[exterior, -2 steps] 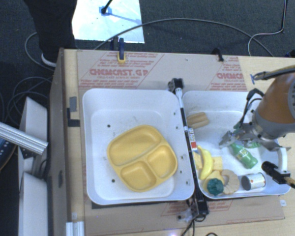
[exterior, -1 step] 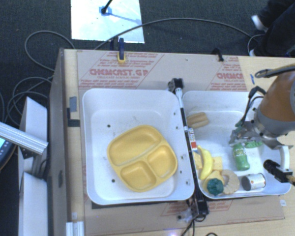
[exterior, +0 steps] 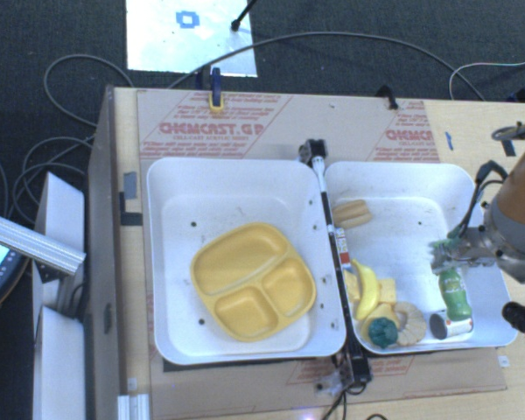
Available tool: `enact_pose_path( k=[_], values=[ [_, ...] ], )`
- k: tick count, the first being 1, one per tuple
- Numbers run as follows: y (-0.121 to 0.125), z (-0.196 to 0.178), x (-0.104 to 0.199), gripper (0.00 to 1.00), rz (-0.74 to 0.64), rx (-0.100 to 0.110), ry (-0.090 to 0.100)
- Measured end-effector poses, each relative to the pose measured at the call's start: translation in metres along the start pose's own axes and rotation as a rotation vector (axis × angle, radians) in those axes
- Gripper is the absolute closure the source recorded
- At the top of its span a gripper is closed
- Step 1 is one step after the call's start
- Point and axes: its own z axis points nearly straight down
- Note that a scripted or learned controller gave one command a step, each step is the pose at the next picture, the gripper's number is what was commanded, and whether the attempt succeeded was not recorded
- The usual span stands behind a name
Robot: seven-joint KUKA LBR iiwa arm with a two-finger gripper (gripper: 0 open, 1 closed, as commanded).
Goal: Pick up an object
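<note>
Pincer (exterior: 448, 256) directly above green bottle (exterior: 456, 294) (right bin)

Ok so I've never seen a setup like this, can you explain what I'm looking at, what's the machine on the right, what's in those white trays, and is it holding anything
This is one picture from a camera fixed above a workbench, looking down at a slant. The grey and orange shape at the right edge is a robot arm; its gripper, a two-finger claw, is lowered into the right bin.

The left bin holds a yellow divided plate. The right bin holds small toy-like items: a tan roll near the top, and along the bottom a banana, a yellow block, a teal ball, a pale round disc and a green bottle.

The gripper sits right above the top of the green bottle. The picture is too coarse to tell whether it has gripped it.
</note>
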Motion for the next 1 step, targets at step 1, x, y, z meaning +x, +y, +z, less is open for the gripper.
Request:
enact_pose_path(
  k=[1],
  values=[
    [0.0713,0.0292,-0.0146,1.0,-0.003,0.001,0.001]
  ],
)
